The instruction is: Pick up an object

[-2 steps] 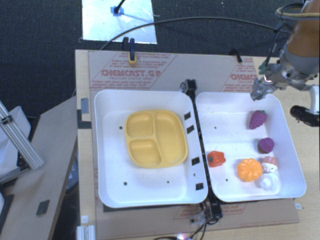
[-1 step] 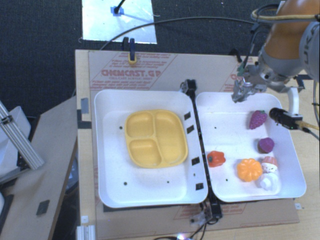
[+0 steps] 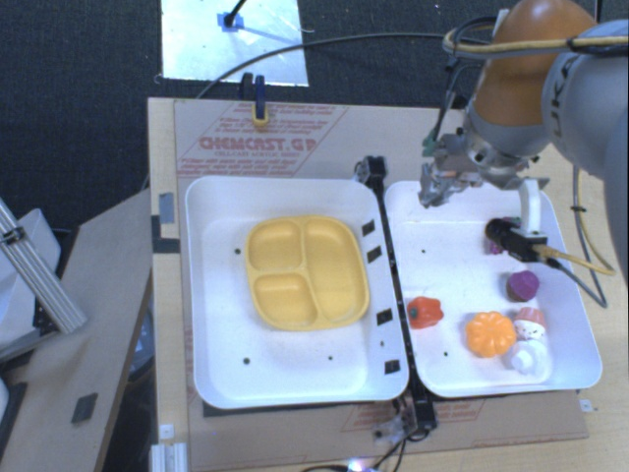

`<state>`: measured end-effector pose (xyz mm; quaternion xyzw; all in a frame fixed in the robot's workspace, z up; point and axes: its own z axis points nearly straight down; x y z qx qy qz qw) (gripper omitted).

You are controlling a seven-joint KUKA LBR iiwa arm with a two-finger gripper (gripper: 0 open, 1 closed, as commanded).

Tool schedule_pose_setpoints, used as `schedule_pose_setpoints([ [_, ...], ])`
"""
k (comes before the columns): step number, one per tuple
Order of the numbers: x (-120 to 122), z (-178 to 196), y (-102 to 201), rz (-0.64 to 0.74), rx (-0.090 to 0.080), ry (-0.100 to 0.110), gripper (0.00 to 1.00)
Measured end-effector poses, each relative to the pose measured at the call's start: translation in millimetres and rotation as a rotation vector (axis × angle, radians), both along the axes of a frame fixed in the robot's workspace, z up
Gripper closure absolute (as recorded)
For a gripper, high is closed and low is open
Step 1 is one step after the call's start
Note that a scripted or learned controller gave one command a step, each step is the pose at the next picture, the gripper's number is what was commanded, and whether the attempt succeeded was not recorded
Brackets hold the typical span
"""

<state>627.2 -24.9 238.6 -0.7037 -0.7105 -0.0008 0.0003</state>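
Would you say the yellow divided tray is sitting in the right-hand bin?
No, the yellow tray lies in the left bin, apart from the toys.

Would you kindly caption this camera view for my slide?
Grey arm's gripper hovers over the right white bin of small toys; a yellow divided tray lies in the left white bin.

Even, bright overhead light washes the white bins, their surfaces nearly blown out. A foil sheet glares. Shadows are faint; focus is slightly soft throughout.
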Motion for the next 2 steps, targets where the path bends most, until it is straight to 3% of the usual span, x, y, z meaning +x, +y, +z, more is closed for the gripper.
schedule_pose_setpoints([
  [1,-8,-6,63,0.0,0.0,0.0,1.0],
  [2,-18,-8,107,-0.001,0.0,0.001,1.0],
])
